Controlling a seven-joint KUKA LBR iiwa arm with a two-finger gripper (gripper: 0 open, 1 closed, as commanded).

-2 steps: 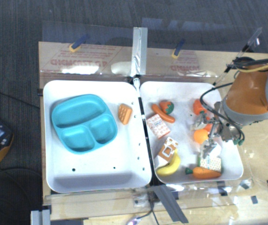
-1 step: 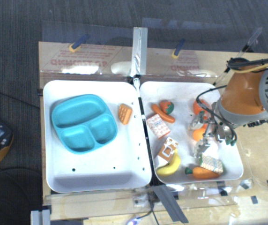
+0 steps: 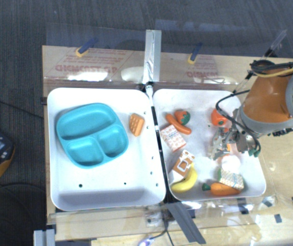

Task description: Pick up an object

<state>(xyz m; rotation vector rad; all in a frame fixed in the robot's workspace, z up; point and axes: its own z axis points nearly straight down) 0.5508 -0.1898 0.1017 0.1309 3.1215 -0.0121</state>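
Gripper (image 3: 222, 146) was noted low in the right white bin (image 3: 256, 188), finger state indeterminable. Nearby small white rounded toy (image 3: 230, 163) was judged light, smooth, best pinched across its middle.

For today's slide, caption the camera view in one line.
Robot hand lowered among toy foods in the right bin; blue tray in the left bin.

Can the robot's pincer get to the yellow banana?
Probably yes. The banana lies bare at the front of the right bin, nothing on top of it. The pincer is low in the same bin, with only open floor between them.
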